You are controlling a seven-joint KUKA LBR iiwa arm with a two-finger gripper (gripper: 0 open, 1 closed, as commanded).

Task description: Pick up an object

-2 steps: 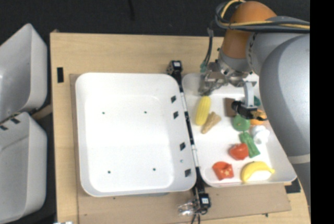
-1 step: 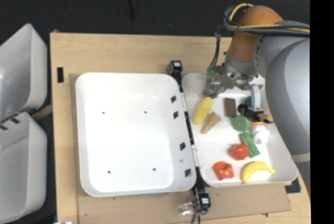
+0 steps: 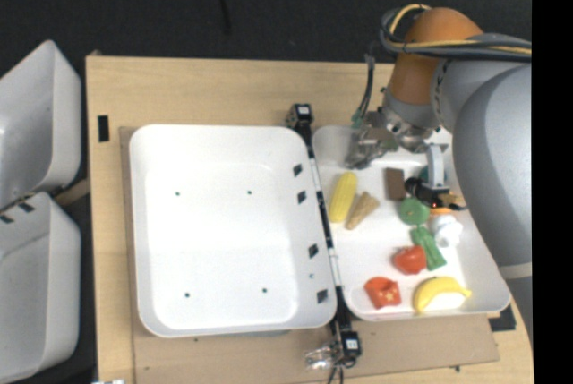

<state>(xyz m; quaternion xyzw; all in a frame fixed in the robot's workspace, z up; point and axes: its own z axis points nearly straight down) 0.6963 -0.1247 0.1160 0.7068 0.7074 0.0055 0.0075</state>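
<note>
Probably light, stiff plastic: corn cob below gripper; I'd pinch mid-length. Hand state: cannot tell.

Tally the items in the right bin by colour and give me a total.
Yellow: 2, the corn cob and the banana
Red: 2, the pieces at and
Green: 2, the round piece and the long piece
Tan: 1
Brown: 1
White: 1
Total: 9
</note>
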